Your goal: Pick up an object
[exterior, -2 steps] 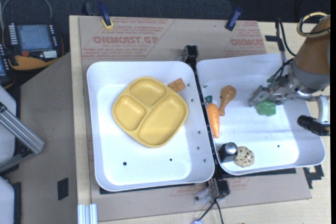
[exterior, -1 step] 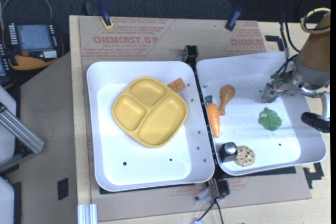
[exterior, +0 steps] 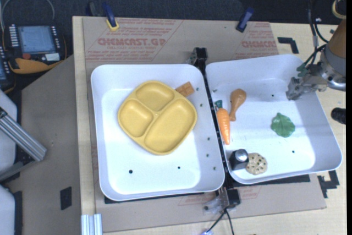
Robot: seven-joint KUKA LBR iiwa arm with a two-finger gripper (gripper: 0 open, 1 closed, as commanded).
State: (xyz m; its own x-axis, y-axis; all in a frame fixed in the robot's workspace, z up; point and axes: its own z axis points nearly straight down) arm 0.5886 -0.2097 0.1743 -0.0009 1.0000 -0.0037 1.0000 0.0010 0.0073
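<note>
Seemingly light, stiff and slick, the small crinkled green plastic leaf (exterior: 282, 125) lies alone in the right-hand white bin (exterior: 319, 154), best pinched across its middle, while the gripper (exterior: 297, 89), holding nothing, hovers near its upper right.

The gripper (exterior: 295, 89) hung over the far right side of the right bin (exterior: 308, 159). A green toy (exterior: 282, 125) lay just below it, and a carrot (exterior: 223, 125) and chicken leg (exterior: 236, 102) sat off to its left.
</note>
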